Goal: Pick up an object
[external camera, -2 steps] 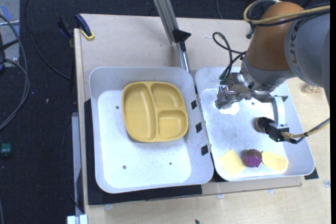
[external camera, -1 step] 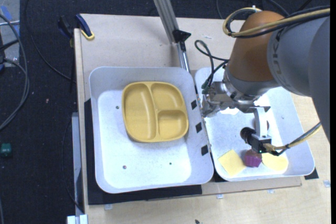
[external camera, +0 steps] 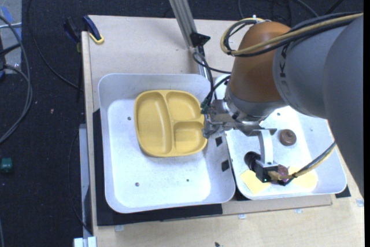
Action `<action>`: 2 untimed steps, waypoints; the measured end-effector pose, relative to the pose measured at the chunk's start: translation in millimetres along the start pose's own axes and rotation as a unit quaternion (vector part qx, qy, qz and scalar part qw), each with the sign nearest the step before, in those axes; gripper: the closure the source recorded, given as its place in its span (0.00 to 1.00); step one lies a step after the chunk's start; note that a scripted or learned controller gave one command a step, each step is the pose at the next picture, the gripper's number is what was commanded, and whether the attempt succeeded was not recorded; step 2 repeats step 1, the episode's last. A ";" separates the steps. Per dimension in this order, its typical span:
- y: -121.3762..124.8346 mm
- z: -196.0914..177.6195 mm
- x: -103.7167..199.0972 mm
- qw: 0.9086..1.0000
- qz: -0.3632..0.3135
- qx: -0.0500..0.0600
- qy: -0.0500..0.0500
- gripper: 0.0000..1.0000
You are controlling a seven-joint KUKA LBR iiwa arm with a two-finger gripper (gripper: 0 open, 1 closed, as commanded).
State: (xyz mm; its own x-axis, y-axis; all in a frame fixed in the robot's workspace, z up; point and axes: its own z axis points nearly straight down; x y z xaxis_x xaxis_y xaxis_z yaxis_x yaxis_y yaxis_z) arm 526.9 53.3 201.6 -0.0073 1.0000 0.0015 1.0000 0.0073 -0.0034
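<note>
From my station I see the end effector (external camera: 209,118) at the right rim of the yellow divided plate (external camera: 169,122), which lies in the left bin (external camera: 115,182); whether it is open or has any grip on that rim I cannot tell, as the wrist hides it. My worry is a thin, one-sided edge pinch: the plate could tilt, slip free, or drag against the bin wall. The small brown disc (external camera: 287,137) sits apart in the right bin (external camera: 332,179).
</note>
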 end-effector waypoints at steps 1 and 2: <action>-19.2 -7.0 40.8 1.000 0.001 0.000 0.000 1.00; -19.2 -7.0 40.8 1.000 0.001 0.000 0.000 1.00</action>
